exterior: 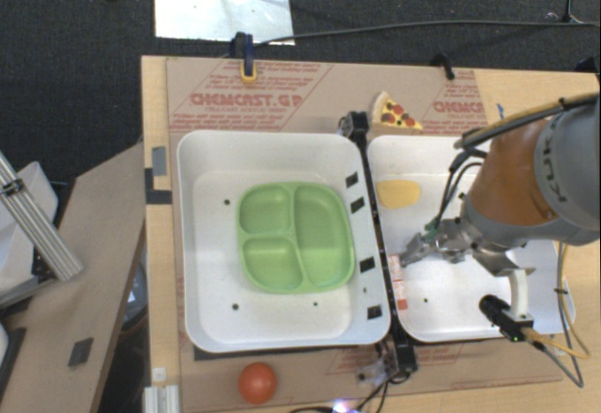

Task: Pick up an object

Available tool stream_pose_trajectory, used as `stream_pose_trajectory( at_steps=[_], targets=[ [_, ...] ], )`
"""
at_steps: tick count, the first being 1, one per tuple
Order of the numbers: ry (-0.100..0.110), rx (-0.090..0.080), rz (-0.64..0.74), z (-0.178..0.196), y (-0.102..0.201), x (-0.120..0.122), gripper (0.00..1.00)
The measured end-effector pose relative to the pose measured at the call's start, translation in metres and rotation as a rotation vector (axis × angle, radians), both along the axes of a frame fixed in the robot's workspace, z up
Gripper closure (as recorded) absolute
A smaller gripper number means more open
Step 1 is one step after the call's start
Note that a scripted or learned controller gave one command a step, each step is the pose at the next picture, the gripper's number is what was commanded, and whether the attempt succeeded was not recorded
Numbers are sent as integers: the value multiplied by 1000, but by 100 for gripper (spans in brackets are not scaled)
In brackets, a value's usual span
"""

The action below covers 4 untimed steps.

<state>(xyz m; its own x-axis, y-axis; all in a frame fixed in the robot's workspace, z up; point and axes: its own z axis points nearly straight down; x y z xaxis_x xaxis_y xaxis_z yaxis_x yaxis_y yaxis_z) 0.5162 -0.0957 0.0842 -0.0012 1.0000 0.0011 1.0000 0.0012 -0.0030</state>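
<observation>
Here, yellow piece (399, 192) just above gripper (420, 247).

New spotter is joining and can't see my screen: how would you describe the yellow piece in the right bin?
Find the right bin, the one the arm reaches into. Near its back left corner lies a flat yellow piece, rounded and plain. The pizza slice nearby sits outside on the bench and has red spots.

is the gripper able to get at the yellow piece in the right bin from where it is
Probably yes. The yellow piece lies flat and alone on the right bin floor, with bare white between it and the gripper just below it.
</observation>
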Motion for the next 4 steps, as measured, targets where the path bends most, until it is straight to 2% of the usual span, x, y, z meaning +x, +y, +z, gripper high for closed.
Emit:
stream_pose_trajectory(
  at_steps=[1, 2, 4],
  targets=[
    [-5, -1, 0, 13, 0, 1, 100],
    [-8, -2, -1, 61, -7, -4, 100],
    [-13, -3, 4, 189, -1, -1, 100]
  ],
)
